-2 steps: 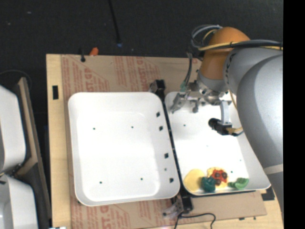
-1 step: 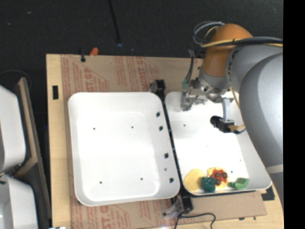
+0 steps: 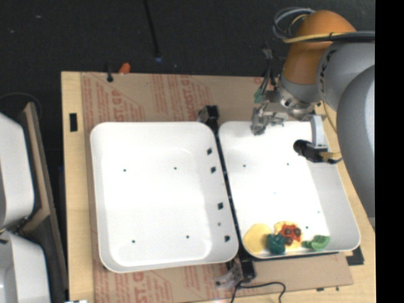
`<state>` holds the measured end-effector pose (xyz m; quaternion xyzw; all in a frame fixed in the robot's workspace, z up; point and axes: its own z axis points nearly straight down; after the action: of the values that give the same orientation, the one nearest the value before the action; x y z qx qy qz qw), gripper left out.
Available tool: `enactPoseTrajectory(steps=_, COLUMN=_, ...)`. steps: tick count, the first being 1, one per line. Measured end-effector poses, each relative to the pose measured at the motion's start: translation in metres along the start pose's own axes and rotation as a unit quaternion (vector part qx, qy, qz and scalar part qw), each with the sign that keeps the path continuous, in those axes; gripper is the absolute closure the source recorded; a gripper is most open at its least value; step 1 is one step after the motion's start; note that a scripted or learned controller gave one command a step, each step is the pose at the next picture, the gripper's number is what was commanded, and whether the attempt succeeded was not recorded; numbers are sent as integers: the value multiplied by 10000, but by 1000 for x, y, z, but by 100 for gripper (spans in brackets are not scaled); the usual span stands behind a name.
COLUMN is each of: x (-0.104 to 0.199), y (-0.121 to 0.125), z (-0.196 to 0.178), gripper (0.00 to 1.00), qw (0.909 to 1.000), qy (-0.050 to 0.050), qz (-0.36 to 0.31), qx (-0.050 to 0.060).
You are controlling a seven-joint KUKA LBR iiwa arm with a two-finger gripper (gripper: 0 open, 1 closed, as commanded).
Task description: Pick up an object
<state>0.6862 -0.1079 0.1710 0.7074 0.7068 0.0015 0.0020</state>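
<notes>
Toys (image 3: 287, 237): small cluster, near corner of right bin (image 3: 328, 194), touching each other.
Handling: probably light, soft; judged easiest to pinch the green piece (image 3: 319, 241) at the cluster's edge.
End effector (image 3: 262, 120): over bin's far edge, well apart from toys; opening cannot be told.

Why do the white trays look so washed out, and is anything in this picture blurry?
Camera view: overhead light bleaches both shallow white bins, erasing surface detail; the small pile of coloured objects, yellow, teal, red and green, is soft-edged; the grey two-finger gripper looks blurred against the dark surroundings.
</notes>
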Motion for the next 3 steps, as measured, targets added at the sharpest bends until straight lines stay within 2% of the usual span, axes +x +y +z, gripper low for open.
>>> enactPoseTrajectory(steps=1, x=3, y=-5, z=-61, gripper=100, qw=10000, qy=1, qz=-2, qx=-5)
enactPoseTrajectory(steps=2, x=2, y=-5, z=-79, gripper=100, qw=10000, qy=2, qz=-1, qx=13)
enactPoseTrajectory(steps=3, x=60, y=-14, z=-86, gripper=100, qw=10000, qy=8, qz=-23, qx=18)
